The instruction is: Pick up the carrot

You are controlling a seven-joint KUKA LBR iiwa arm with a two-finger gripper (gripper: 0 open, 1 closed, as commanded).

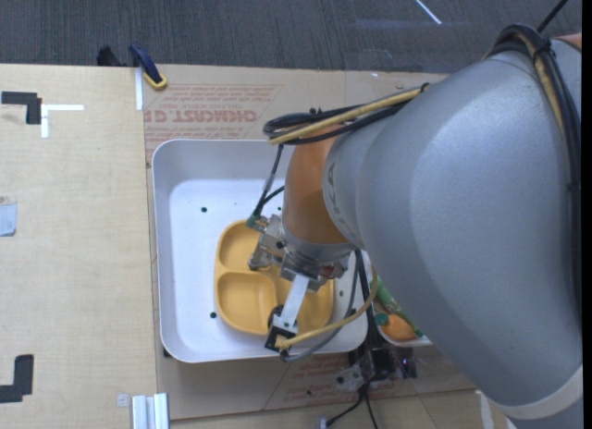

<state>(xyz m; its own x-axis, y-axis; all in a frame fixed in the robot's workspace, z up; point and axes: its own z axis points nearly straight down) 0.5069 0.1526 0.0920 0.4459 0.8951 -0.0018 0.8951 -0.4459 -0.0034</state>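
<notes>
Carrot (400, 328), probably the orange bit peeking out under the arm (462, 187). Arm bends down over white bin (185, 233), gripper (294, 272) above yellow plate (236, 281); open or closed, can't tell.

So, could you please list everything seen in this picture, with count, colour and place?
bin: 1, white, middle of the bench
plate: 1, yellow, inside the bin
carrot: 1, orange with green top, right of the plate, partly under the arm
cardboard: 1, brown with red print, under the bin
small tool: 1, blue and yellow, far edge of the bench
arm: 1, grey with orange band, reaching from the right
gripper: 1, metal grey, above the plate
</notes>
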